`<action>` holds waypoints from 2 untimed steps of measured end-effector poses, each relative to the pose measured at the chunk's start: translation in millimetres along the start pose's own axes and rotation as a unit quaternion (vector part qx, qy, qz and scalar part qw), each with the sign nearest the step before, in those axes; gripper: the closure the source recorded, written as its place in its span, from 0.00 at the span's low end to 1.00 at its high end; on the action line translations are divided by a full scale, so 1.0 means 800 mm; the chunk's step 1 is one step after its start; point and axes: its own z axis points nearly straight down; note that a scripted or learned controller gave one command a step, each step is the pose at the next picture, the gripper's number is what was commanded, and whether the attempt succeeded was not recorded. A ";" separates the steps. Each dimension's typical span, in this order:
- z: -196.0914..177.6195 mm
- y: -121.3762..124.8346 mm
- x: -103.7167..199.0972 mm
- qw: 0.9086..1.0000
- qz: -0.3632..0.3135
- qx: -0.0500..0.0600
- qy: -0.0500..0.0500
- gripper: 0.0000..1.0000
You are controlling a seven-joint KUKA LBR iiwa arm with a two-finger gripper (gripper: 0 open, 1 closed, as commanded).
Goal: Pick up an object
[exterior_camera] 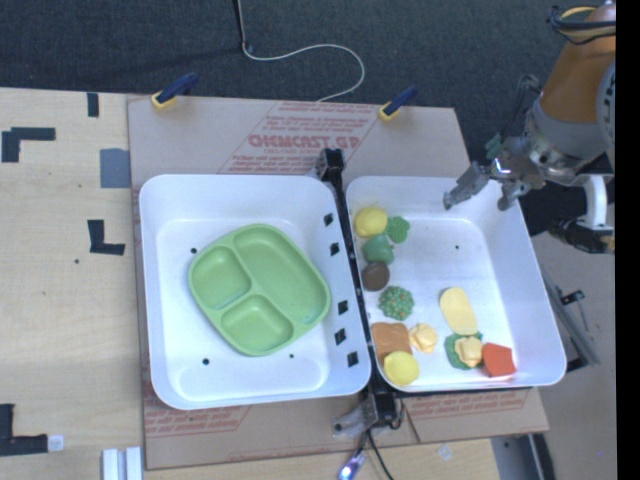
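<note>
While the arm sits at the upper right of my camera view, I log its gripper over the far right rim of the right bin; its two fingers stand apart with nothing between them.

Right bin, contents, all well apart from the gripper:
- yellow ball at the far left, touching a green leafy piece;
- dull green piece just below those, then a brown round piece;
- green knobbly piece near the middle;
- tan block with a small pale yellow piece beside it;
- second yellow ball at the near edge;
- pale yellow oval toward the right;
- green-and-yellow piece touching an orange block in the near right corner.

Left bin, contents: one green divided tray, three compartments, lying flat and turned at an angle.

Both bins rest side by side on a cardboard sheet, held by two yellow-and-blue clamps along its far edge. I also note a thin cable looping across the dark floor beyond.
</note>
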 end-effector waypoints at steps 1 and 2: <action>-0.043 -0.096 0.122 1.000 -0.004 0.001 0.002 0.00; 0.025 -0.169 0.162 1.000 0.000 0.005 0.001 0.00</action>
